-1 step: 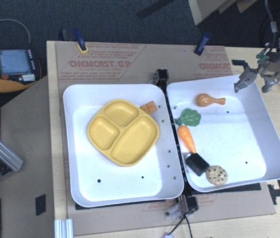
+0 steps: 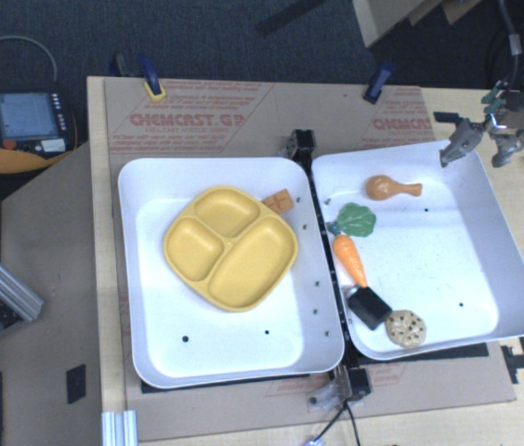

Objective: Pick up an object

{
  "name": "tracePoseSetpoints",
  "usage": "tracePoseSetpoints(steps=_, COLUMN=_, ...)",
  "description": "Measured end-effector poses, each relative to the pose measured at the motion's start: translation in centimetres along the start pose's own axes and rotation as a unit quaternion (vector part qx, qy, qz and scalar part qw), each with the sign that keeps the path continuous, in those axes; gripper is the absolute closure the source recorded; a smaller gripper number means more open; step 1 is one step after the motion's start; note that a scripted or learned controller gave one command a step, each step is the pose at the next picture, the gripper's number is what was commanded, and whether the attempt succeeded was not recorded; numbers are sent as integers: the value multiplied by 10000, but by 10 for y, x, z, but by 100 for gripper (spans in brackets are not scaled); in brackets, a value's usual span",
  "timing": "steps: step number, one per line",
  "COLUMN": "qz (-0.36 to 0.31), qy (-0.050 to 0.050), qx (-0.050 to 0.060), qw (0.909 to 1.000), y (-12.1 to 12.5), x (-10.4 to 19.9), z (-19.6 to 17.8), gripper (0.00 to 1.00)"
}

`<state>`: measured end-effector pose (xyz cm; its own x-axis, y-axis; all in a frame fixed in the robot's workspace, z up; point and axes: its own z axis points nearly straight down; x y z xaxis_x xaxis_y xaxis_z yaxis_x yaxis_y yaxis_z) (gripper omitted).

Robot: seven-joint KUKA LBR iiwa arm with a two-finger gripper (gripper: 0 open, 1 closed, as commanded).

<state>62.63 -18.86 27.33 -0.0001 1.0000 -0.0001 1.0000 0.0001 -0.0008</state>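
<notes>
Right now the gripper (image 2: 480, 142) hangs over the far right corner of the right bin (image 2: 485, 249), and its two fingers are spread apart with nothing between them. Down in that bin lie the toys it could pick. Nearest is the drumstick (image 2: 392, 189), a little brown chicken leg that lies to the left of the gripper and a bit closer to the front. Its long side runs left to right, with the fat end on the left and the thin bone end pointing back toward the gripper. So the fingers would likely do best to close across the thin part, from front and back. Further left, by the wall between the bins, sit a green leafy thing (image 2: 353, 219), a carrot (image 2: 348, 259) pointing front and back, a black block (image 2: 368, 307) and a cookie (image 2: 405, 328) (these last two touch, which looks tricky). Over in the left bin (image 2: 150, 323) rests a yellow plate (image 2: 231, 247) with a small brown block (image 2: 279, 201) at its edge.
</notes>
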Motion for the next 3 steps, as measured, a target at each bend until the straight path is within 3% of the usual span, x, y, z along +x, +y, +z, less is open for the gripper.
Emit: tracePoseSetpoints(steps=3, qz=-5, qy=11, qx=29, qw=10000, y=-6, x=12, z=155, gripper=0)
